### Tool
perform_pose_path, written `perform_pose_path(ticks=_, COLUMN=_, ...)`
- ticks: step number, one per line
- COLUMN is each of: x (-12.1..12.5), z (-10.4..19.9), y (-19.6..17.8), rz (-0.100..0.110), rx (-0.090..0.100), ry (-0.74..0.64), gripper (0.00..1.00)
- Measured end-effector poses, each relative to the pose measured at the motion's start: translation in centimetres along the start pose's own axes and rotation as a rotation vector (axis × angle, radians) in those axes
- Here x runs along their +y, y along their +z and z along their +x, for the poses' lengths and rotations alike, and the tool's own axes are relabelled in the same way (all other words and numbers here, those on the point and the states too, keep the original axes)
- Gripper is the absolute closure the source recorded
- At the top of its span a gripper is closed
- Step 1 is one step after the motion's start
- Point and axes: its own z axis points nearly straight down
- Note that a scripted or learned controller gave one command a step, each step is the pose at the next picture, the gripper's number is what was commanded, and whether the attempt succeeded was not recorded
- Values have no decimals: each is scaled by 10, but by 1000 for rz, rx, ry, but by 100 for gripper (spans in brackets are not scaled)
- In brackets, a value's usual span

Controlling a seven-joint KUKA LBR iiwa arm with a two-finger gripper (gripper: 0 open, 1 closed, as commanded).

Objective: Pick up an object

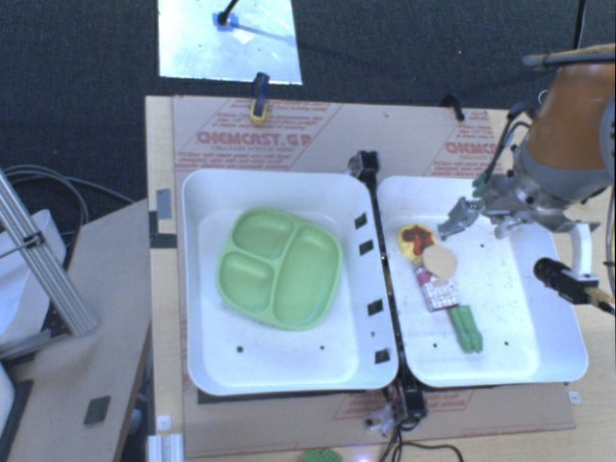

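In the right bin [553, 359] a small cluster of objects lies toward its left side, close to the divider between the two bins. Farthest is a red and yellow toy [415, 240]; a round tan disc [441, 262] touches its near right edge. Just nearer than the disc lies a small pink and white packet [437, 292], and nearer again a green stick-shaped piece [467, 327] points toward the near right. All four rest on the bin floor.

The tool [462, 217] hangs over the far part of the right bin, just right of and beyond the red and yellow toy, apart from it. Whether its fingers are released or clenched I cannot tell; nothing shows between them. Behind it the grey arm [539, 186] with its orange band [576, 114] reaches in from the right.

The left bin [207, 354] holds a light green divided plate [280, 269] with three compartments, lying flat near its middle.

Both bins sit on a surface [289, 133] covered by a sheet with red lettering. A yellow and blue clamp [260, 99] grips its far edge, and beyond that a shiny metal plate [228, 27] lies on the dark floor.
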Motion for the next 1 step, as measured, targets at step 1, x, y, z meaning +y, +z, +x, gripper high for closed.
perform_pose_path(ticks=1, x=-16, z=-20, y=146, rz=-1, rx=4, ry=6, gripper=0)
